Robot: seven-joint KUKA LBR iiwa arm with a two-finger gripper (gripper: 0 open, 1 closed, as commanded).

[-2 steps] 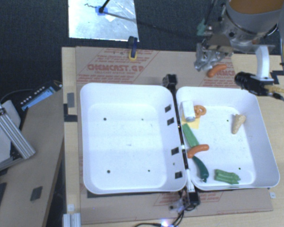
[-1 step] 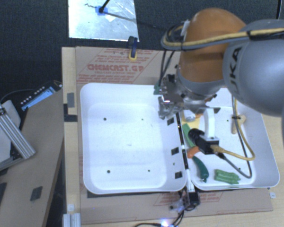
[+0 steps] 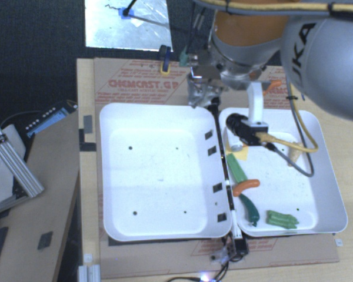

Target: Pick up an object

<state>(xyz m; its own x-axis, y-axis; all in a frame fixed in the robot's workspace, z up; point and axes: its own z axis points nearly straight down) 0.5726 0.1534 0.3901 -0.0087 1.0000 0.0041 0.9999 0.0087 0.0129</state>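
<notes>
The long green object point(image 3: 236, 169) lies in the right bin point(image 3: 332, 175), along its left wall, at about 5 o'clock from the gripper point(image 3: 200, 96). The gripper hangs under the grey and orange arm point(image 3: 253, 16), over the far rim where the two bins meet. Whether it is open or closed cannot be told, and nothing is seen in its grasp.

Just at 4 o'clock from the gripper, a black fitting point(image 3: 241, 127) with a yellow hose point(image 3: 288, 144) sits over the right bin's far left corner. A small yellow piece point(image 3: 240, 153) lies just beyond the long green object's far end. An orange object point(image 3: 246, 186) touches its near end at 5 o'clock. Past that lies a dark teal object point(image 3: 250, 209), and a bumpy green object point(image 3: 281, 219) rests at 3 o'clock from it, near the front wall. The left bin point(image 3: 159, 157) spreads at 7 o'clock from the gripper.
</notes>
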